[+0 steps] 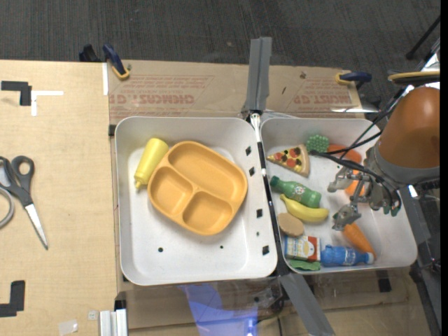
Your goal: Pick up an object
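Two bins (126,208) on table. Tool (348,212) low over right bin, fingers slightly apart, gripping nothing visible. Carrot (358,238) just below and right of fingertips, on bin floor; banana (305,209) to tool's left, blue bottle (345,256) beneath carrot.

A robot arm's gripper (348,201) is hanging over the right bin (399,256), above a carrot (358,238), near a banana (305,209), green bottle (295,190) and pizza slice (291,159); a yellow divided plate (196,186) is lying in the left bin (189,264).
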{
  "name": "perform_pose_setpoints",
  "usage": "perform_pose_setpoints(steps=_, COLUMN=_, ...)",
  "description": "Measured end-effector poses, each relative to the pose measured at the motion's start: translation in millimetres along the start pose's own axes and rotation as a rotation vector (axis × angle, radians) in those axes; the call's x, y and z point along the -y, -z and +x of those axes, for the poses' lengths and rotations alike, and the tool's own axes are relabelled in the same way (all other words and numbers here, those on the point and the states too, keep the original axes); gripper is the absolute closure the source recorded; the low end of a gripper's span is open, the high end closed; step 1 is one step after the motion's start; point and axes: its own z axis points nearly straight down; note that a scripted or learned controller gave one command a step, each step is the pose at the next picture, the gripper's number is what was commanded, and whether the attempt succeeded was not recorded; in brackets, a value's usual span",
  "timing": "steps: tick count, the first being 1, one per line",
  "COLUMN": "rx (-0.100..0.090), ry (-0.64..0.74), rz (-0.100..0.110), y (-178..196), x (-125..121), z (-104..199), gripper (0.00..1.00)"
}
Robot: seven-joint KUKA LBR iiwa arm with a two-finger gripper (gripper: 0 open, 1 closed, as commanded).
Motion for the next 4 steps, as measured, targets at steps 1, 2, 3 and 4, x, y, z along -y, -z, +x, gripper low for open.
perform_pose_setpoints(steps=1, rx=0.009, ry=0.004, rz=-0.001, y=-6, x=13, z=36, gripper=0.00)
perform_pose_setpoints(steps=2, rx=0.032, ry=-0.054, rz=0.003, y=-2, x=-3, z=51, gripper=0.00)
perform_pose_setpoints(steps=3, rx=-0.003, ry=-0.085, rz=-0.001, y=-10, x=-69, z=-22, gripper=0.00)
perform_pose_setpoints(steps=4, rx=-0.005, ry=-0.101, rz=-0.001, y=-10, x=-71, z=-8, gripper=0.00)
